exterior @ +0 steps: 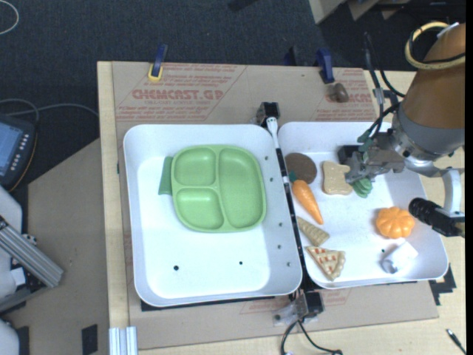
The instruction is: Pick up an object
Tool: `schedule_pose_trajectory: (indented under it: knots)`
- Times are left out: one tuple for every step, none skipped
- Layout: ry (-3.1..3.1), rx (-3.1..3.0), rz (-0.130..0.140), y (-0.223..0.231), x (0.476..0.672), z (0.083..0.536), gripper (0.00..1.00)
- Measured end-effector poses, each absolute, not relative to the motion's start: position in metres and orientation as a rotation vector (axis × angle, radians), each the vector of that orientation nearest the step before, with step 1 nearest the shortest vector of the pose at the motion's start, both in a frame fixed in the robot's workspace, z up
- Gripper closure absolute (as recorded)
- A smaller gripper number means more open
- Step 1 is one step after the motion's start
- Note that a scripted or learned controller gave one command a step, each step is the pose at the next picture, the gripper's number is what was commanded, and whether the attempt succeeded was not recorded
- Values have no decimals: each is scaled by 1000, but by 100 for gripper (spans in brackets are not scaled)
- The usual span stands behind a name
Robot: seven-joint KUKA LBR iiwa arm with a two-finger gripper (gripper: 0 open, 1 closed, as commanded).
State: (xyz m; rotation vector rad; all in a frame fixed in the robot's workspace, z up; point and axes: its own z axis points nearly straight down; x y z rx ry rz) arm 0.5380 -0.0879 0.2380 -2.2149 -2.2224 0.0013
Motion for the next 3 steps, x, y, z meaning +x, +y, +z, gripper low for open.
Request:
schedule_pose_trajectory:
  knots:
    - [-2221, -2218, 2, -69, 527, 232, 100]
    - [-2221, -2220, 0, -74, 525, 235, 100]
    - [-2221, -2219, 1, -76, 521, 234, 100]
